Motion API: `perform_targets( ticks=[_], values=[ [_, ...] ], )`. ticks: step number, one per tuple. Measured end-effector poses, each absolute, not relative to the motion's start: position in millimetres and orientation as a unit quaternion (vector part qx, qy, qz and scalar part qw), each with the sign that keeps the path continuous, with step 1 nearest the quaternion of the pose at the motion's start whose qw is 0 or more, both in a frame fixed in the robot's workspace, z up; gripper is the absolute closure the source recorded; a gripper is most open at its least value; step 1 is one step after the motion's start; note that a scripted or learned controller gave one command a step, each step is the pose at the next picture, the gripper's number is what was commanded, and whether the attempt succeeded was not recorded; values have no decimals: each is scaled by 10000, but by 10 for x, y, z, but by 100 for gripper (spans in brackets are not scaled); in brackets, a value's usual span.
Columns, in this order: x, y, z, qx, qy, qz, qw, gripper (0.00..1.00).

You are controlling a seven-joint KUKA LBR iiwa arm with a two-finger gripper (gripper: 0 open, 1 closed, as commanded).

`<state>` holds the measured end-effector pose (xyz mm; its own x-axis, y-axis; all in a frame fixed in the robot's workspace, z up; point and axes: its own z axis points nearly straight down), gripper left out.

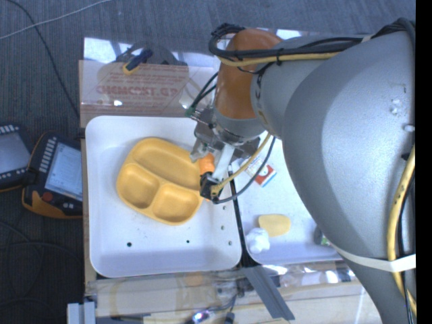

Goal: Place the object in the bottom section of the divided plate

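A yellow divided plate point(158, 179) lies in the left bin point(108, 248), with one large section at the back and two smaller ones toward the front. My gripper point(208, 169) hangs over the plate's right rim, close to the wall between the two bins. A small orange object point(206, 161) shows between its fingers, so the gripper is shut on it. The object is above the plate's right edge, not resting in any section. The arm's orange band point(239, 79) and grey body cover most of the right bin.
In the right bin point(297, 252) lie a pale yellow piece point(274, 224), a white crumpled item point(257, 239) and a red, white and blue item point(267, 175). A brown cardboard sheet point(135, 90) lies behind the bins. A teach pendant point(50, 174) sits on the floor to the left.
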<state>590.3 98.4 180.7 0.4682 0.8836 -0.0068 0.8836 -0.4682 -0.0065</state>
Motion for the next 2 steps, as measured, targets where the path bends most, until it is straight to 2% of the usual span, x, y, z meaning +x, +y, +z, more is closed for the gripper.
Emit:
perform_targets(
  ticks=[1, 2],
  values=[
    [5902, 982, 1806, -8569, -5155, 46, 13, 0],
    [5719, 576, 2118, -8826, -4701, 44, 10, 0]
  ],
)
